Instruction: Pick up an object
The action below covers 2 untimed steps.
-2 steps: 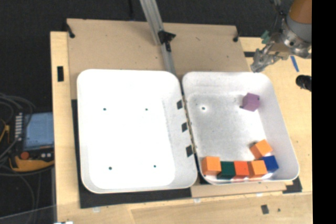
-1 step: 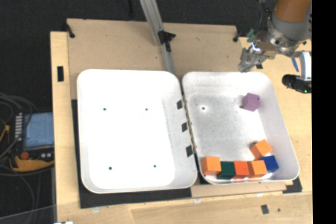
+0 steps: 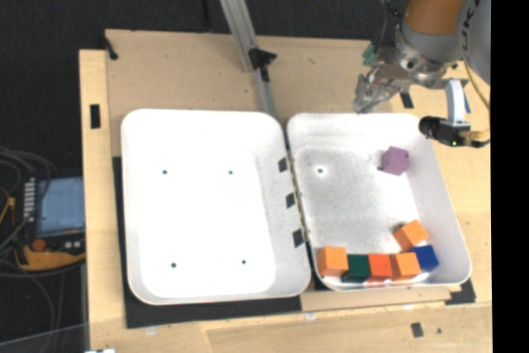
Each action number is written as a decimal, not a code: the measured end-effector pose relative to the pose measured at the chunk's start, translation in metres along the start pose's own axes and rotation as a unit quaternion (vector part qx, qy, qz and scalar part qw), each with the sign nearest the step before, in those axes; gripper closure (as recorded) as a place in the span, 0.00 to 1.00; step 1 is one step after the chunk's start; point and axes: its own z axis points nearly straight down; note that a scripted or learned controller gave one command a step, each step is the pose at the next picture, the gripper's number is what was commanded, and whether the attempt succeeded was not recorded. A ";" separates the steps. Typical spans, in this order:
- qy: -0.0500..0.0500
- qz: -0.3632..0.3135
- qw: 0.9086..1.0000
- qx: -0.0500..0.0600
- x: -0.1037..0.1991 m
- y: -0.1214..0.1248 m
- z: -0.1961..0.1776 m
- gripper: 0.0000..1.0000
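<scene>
My gripper [image 3: 369, 97], state indiscernible, hangs over the right bin's [image 3: 446, 202] far rim; descending here I risk striking it, missing the purple block [image 3: 395, 160].

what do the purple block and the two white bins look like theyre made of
Purple block: probably painted wood or foam; matte, flat faces, crisp edges, no shine. Left bin and right bin: likely moulded plastic; smooth white, rounded corners, thin raised rims. The right bin's floor looks scuffed grey.

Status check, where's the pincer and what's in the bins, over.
Pincer above right bin's far rim, nothing held. Purple cube alone, nearest. Other blocks along near wall. Path clear.
</scene>
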 end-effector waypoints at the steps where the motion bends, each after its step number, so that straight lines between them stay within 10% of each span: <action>1: 0.000 0.000 1.000 0.000 0.061 -0.007 0.008 1.00; 2: 0.000 0.000 1.000 0.000 0.118 -0.020 0.017 1.00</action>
